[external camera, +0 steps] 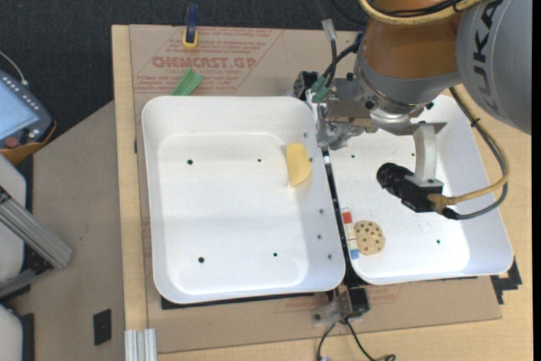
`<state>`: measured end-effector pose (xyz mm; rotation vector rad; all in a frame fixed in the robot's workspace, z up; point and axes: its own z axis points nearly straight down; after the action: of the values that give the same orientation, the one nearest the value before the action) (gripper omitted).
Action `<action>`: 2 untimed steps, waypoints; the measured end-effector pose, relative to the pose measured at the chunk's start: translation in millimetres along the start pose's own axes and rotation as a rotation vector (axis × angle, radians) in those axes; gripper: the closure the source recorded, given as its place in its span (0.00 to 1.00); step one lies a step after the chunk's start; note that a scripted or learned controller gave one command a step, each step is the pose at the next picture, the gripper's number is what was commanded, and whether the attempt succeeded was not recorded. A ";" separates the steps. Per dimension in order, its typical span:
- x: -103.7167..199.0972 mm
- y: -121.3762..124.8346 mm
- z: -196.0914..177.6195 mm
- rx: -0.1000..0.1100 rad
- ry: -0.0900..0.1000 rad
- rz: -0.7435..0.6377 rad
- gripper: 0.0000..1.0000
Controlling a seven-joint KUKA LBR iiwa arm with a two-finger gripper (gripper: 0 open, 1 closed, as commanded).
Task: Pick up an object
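Yellow wedge [297, 164], the nearest candidate for the pick. It lies flat in the outer bin [169, 207], just beside my pincer [328, 138] and a little toward the camera from it, close to the paired rims [330, 203] where the two bins meet. My pincer hangs over those rims at their far end. Whether it is open or closed cannot be told from this angle, because my wrist hides it. On the other side of my pincer, in the inner bin [473, 254] under my arm, a cookie [368, 237] and a small striped packet [348, 234] lie well apart from it. To do the approach well, I judge that I should shift off the rims toward the wedge, centre over its narrow width, and descend clear of the bin wall, since catching that rim would spoil the grasp.
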<state>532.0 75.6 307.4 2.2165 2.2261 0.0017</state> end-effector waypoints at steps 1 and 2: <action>40.5 -29.4 -27.4 -0.003 0.002 -0.002 1.00; 49.3 -52.8 -68.8 -0.005 0.002 0.001 1.00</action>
<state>479.0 124.6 376.2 2.2163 2.2235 0.0087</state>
